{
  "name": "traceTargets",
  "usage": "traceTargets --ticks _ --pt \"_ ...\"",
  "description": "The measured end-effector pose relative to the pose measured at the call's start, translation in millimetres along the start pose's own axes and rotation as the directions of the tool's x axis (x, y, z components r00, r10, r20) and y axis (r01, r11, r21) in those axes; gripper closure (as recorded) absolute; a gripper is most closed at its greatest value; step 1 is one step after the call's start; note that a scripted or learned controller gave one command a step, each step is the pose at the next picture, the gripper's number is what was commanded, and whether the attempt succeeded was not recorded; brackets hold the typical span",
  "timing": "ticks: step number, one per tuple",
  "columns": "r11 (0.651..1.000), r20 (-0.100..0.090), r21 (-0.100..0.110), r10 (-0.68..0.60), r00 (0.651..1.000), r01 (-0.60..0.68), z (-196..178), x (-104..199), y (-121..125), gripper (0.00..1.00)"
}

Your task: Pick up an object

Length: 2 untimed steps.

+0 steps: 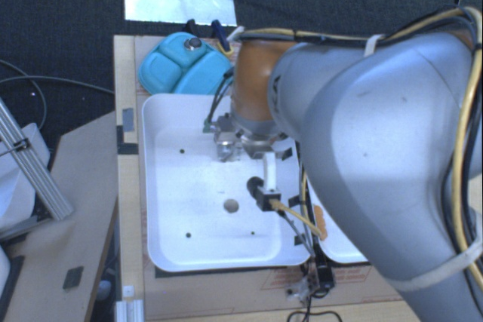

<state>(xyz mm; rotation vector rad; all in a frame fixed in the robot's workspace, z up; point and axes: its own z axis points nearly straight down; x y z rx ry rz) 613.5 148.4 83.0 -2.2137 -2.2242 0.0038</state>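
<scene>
The biggest thing is the grey arm (377, 132). It is fat, round and smooth, and it leans over the right side of the left bin. I think it bends down low so that its end can get to the bin floor. An orange band (253, 79) wraps round it above the far wall of that bin.

Next comes the left bin (173, 185). It is white, shallow and smooth, like a plastic tray with round corners. Its low wall likely keeps little things from rolling away. The right bin (343, 249) sits just beside its right wall, mostly under the arm.

Just past the far wall of the left bin lies a blue thing (181, 68). It is shiny and lumpy, like hard plastic, with a small grey knob on top. It sits outside the bin, so I do not think the arm is after it.

The gripper (228, 147) hangs inside the left bin, near the far right part. It looks like boxy grey metal. I cannot tell if it is open or closed, and I see nothing held in it.

The thing to pick up is, I think, the small brown round thing (231, 206). It lies flat on the floor of the left bin, near the middle, close to the gripper but apart from it. It looks like a little pebble or button, so it may be hard to grab.

Smallest are a few dark dots (182, 151) on the floor of the left bin. They are too tiny to name.
</scene>
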Motion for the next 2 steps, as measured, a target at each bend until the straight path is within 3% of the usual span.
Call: traceTargets --ticks 1,2 --pt "1.0 0.0 -0.017 0.004 1.0 -0.004 -2 8 -88 1.0" --pt "1.0 -0.005 -0.025 -0.002 1.0 0.002 -127 44 -5 1.0"
